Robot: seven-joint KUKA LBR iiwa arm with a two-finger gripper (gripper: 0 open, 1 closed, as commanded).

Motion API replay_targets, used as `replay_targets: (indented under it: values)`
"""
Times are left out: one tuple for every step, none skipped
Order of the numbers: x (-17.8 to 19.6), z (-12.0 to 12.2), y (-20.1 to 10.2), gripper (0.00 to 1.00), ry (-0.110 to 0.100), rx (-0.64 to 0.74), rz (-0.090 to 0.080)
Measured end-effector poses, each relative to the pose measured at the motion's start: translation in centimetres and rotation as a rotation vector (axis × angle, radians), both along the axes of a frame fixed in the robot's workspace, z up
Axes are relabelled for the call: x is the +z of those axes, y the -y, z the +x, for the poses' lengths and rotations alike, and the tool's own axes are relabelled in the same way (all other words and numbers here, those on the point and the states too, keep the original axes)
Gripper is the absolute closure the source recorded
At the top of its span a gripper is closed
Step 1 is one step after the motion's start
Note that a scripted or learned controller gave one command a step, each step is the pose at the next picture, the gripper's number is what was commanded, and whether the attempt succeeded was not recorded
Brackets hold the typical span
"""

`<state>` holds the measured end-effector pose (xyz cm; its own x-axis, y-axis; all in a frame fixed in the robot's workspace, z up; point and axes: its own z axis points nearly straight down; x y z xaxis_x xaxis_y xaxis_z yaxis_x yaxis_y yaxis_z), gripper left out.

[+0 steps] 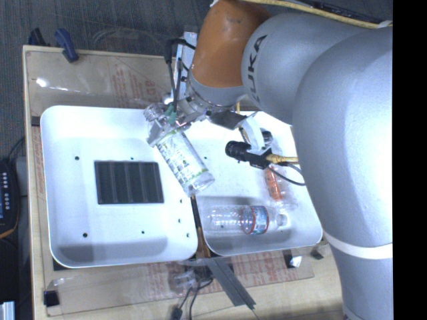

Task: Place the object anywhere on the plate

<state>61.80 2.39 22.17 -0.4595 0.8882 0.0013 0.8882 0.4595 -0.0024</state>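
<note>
Nearest the lower edge, a clear plastic bottle point(243, 220) lies on its side in the right bin point(303, 235), its label band toward the cap end; an orange-tinted object point(275, 184) rests just beyond it, near the black cable point(248, 153) hardware of the wrist. We take these as bystanders.

Across the seam, the left bin point(60, 179) carries a dark ribbed rectangle point(129, 182) on its floor, which we judge to be the plate of the task.

Farther up, a second clear bottle point(181, 157) hangs at a slant over the seam between the two bins, lower end toward the right bin's corner, upper end at the gripper point(167, 115). We read the transparent fingers as closed about the bottle's upper part, so the gripper appears to hold it; the clear-on-clear overlap makes the exact contact hard to trace.

We judge this bottle to be light, thin-walled and empty or nearly so: it should dent under a hard squeeze, and its smooth wall is slippery. A hold at one end lets the long body swing, so we would favour a grasp nearer the middle, or across the stiffer shoulder.

Farthest lie the orange band point(223, 42) and grey arm point(333, 112).
</note>
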Motion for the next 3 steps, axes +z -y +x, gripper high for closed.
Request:
replay_targets:
  values:
    - [8.3, 3.4, -1.7, 1.0, 0.002, -0.132, -0.001]
    - [8.3, 3.4, -1.7, 0.0, 0.002, -0.132, -0.001]
    - [-0.4, 0.0, -8.0, 0.0, -0.002, -0.125, -0.002]
